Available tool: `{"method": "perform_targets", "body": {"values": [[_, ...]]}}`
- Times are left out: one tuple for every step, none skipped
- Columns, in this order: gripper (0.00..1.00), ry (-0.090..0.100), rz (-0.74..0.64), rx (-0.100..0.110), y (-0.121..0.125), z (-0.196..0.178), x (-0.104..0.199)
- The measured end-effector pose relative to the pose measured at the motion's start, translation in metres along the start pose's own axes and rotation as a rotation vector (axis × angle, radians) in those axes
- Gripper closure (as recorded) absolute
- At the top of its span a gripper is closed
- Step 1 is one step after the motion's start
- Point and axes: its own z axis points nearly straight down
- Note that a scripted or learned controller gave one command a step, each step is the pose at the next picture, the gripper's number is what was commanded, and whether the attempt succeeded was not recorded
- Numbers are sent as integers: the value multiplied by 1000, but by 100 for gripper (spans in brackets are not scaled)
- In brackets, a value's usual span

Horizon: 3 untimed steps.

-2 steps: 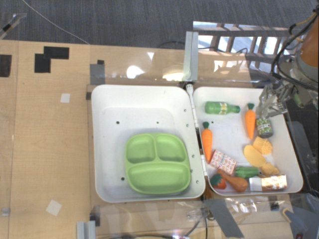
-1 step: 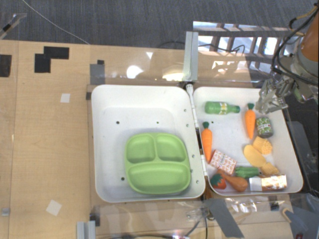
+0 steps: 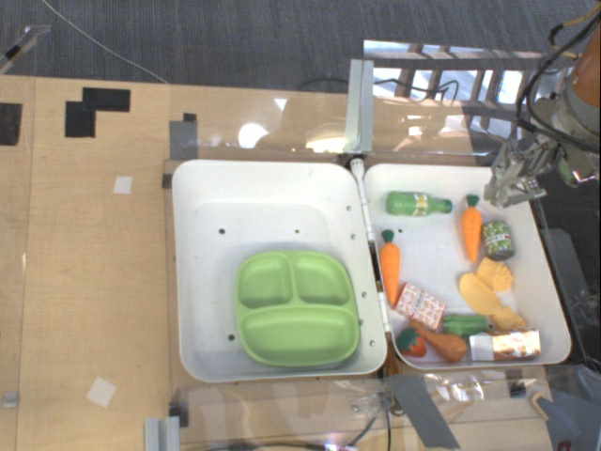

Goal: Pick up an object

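Observation:
My gripper (image 3: 516,182) hangs over the far right corner of the right bin (image 3: 427,242), with nothing visible between its fingers. Just below it lie an orange carrot (image 3: 470,232) and a small green can (image 3: 498,241). A green bottle (image 3: 419,204) lies to its left near the bin's far wall. A second carrot (image 3: 390,270) rests along the bin's left wall. Toward the near side sit a red-patterned box (image 3: 419,304), yellow chips (image 3: 488,286), a green pepper-like piece (image 3: 465,324), a brown sausage-like piece (image 3: 439,342) and a white-and-brown packet (image 3: 505,346).
The left bin (image 3: 216,205) holds a green divided plate (image 3: 297,308) at its near centre. A metal divider post (image 3: 360,111) rises between the bins at the back. Cables and a metal frame (image 3: 451,83) stand behind the right bin.

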Motion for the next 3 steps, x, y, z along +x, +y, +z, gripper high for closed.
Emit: {"method": "perform_targets", "body": {"values": [[100,30,-177,-21,-49,181,-6],[100,7,-225,-3,-28,51,-41],[100,17,-35,-8,32,18,31]]}}
